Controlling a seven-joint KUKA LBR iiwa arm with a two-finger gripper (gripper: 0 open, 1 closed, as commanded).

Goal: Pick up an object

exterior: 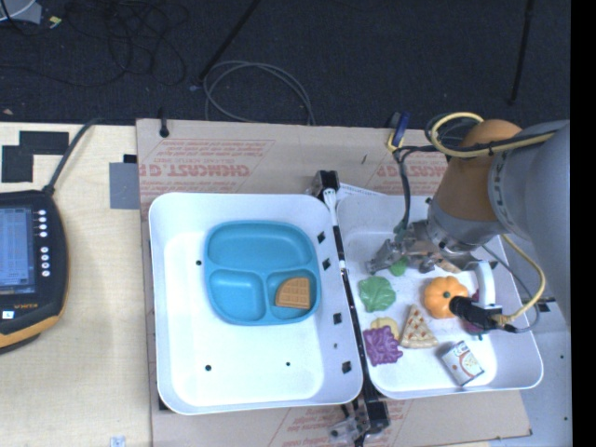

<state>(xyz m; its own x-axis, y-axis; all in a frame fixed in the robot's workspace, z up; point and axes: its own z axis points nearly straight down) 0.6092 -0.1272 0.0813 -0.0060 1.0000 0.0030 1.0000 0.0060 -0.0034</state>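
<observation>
Small white carton point(462, 362) at near edge of right bin point(521, 376), well below gripper point(399, 254). Purple toy point(381, 345) and pizza slice point(418, 330) just beside it. Gripper low over bin, fingers spread, holding nothing; small green piece point(399, 268) directly under fingertips, flat leafy green toy point(376, 293) just below. Orange pumpkin point(445, 296), round, ribbed, right of gripper. Best approach: centre over green piece, descend straight, close gently.

Dark floor point(279, 35) with looping cables point(256, 87), beyond a cardboard-covered bench point(233, 156).
</observation>
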